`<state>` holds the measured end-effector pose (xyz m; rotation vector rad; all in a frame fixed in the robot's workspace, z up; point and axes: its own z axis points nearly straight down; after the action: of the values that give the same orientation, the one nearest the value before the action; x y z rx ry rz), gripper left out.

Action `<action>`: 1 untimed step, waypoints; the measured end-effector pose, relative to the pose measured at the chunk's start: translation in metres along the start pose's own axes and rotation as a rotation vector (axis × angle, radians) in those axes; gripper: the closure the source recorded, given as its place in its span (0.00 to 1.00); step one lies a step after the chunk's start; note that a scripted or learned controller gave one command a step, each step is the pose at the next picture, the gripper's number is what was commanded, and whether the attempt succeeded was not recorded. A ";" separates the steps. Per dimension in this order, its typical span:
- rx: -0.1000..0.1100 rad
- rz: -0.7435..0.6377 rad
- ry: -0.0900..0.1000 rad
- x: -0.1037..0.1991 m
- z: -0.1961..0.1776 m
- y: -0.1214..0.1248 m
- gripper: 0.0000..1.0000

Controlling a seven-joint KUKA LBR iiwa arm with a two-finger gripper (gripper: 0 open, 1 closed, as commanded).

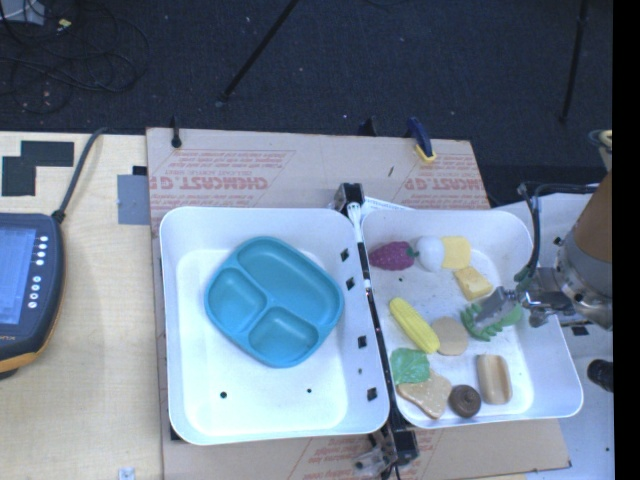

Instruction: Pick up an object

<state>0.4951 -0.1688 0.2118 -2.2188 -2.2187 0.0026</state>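
We see the gripper low over the right bin, its tip on a green leafy toy. Whether it is parted or clamped on that toy we cannot tell; the metal and the green blur together there. We judge the pick to be at the grasp stage: the toy looks to lie on the bin floor, so lifting is left, and we cannot call it held.

Just beyond the gripper's tip lie a tan disc and a corn cob, the cob slanted. Farther up the bin from it sit a yellow block, a second yellow piece, a white ball and a purple eggplant. Below it we find a sausage-like roll, a brown disc, a bread slice and a green lump.

Well away from the gripper, across the divider, the left bin holds a blue sectioned plate. Both bins rest on cardboard over a pale bench. A tablet sits at the bench's far left, and dark floor with cables stretches behind.
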 end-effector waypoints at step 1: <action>-0.003 -0.002 -0.001 -0.011 0.048 0.091 0.00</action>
<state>0.5863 -0.1792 0.1637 -2.2192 -2.2231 0.0003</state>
